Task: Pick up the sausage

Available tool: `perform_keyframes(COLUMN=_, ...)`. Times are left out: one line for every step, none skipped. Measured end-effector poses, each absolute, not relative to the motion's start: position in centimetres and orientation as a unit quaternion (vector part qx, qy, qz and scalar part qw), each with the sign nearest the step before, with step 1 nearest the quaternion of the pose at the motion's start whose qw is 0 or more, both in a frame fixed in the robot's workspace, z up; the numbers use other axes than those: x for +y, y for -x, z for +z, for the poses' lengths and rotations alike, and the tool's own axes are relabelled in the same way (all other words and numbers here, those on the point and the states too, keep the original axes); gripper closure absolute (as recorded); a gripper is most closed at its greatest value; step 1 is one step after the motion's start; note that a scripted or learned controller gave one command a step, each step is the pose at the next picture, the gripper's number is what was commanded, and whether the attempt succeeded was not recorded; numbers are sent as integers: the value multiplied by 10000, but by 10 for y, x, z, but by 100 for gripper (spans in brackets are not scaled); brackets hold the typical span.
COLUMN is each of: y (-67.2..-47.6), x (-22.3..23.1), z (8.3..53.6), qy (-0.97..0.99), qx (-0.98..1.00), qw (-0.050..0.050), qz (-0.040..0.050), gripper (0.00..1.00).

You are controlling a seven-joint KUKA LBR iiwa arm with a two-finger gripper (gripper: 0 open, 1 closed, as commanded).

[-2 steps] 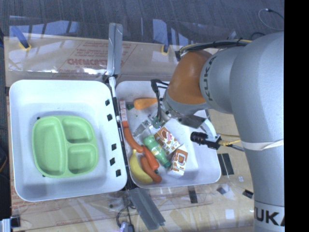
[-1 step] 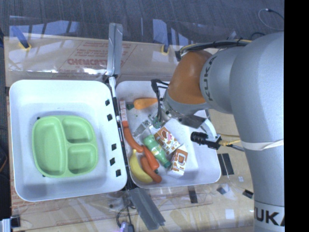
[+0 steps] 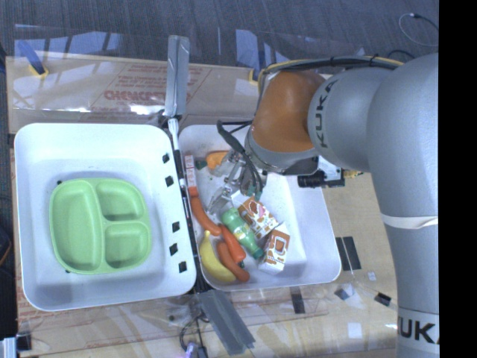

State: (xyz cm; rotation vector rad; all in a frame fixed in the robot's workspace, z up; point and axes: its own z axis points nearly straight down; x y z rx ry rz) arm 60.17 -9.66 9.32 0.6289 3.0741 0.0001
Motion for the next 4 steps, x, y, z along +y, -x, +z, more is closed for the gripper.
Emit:
perform_keyframes(y=-602, x=-97, z=93, qy=-2009, qx=9796, qw=19, qz=0, gripper=0)
perform_keyframes(y=-577, x=-93, z=92, qy=218, qx=9998, qw=-4, qz=3, gripper=0)
perform_keyframes(y=-578, x=-93, z=103, qy=217, qx=9998, qw=4, qz=4, gripper=100)
perform_keyframes(y=-603, x=1, z=193, qy=892, qx=9960, qw=14, qz=-1, gripper=100)
